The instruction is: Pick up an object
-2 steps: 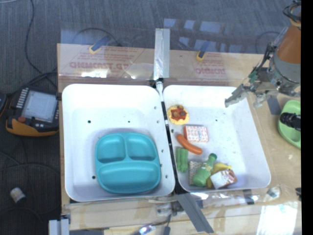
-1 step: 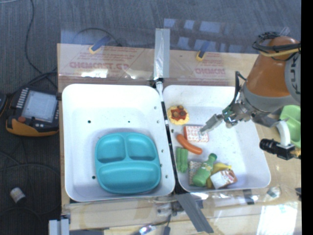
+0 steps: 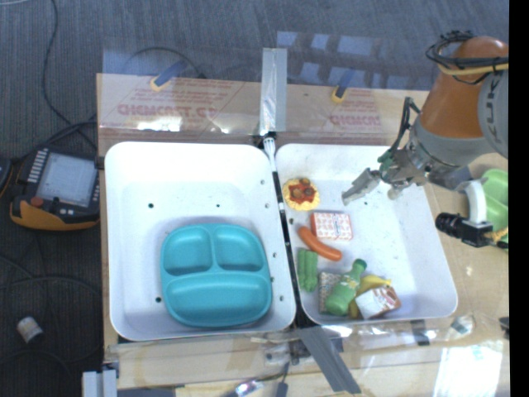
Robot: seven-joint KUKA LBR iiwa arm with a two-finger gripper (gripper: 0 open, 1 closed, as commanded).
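My gripper hangs over the upper middle of the right bin, open with nothing between its fingers. One finger points left toward a small toy pizza near the bin's upper left. Below it lie a pink and white box, an orange sausage, a green vegetable, a green bottle, a yellow banana and a red and white packet. All of these rest on the bin floor, apart from the gripper.
The left bin holds a teal divided plate. A metal divider stands between the bins at the back. The arm's orange band rises at the right. A handheld controller lies on the floor to the left.
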